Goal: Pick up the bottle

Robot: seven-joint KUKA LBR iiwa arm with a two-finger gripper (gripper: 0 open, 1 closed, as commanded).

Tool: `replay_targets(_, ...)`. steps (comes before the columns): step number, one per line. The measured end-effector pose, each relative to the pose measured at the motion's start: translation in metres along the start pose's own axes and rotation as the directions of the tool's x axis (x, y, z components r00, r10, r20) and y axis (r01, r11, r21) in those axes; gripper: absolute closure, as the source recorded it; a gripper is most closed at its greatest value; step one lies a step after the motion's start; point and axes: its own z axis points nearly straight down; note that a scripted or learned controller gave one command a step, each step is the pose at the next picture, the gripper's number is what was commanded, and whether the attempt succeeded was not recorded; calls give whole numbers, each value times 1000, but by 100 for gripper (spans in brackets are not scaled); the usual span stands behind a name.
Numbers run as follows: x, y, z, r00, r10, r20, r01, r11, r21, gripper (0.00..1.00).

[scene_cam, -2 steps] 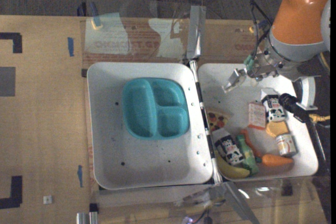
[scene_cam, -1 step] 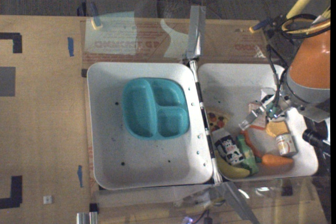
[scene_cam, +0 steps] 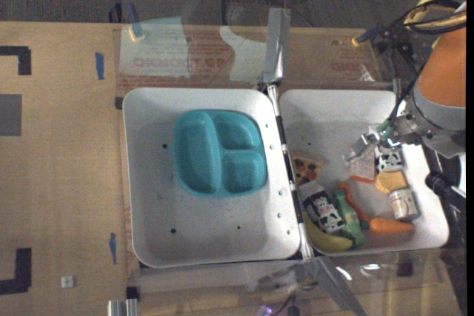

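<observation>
The arm (scene_cam: 444, 85) is cut off by the picture's right edge, and its gripper (scene_cam: 374, 143) is too small and cluttered to tell how the fingers stand. The banana (scene_cam: 326, 239) lies partly hidden under the cow-patterned carton (scene_cam: 324, 209) and a green item (scene_cam: 349, 222), whose kind cannot be made out. The label on the small jar (scene_cam: 403, 203) near the right bin's (scene_cam: 333, 111) edge is too blurred to read
</observation>
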Motion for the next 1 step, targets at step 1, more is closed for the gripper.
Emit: replay_targets(1,-1,-54,68,998,70,-2,-70,998,4,0)
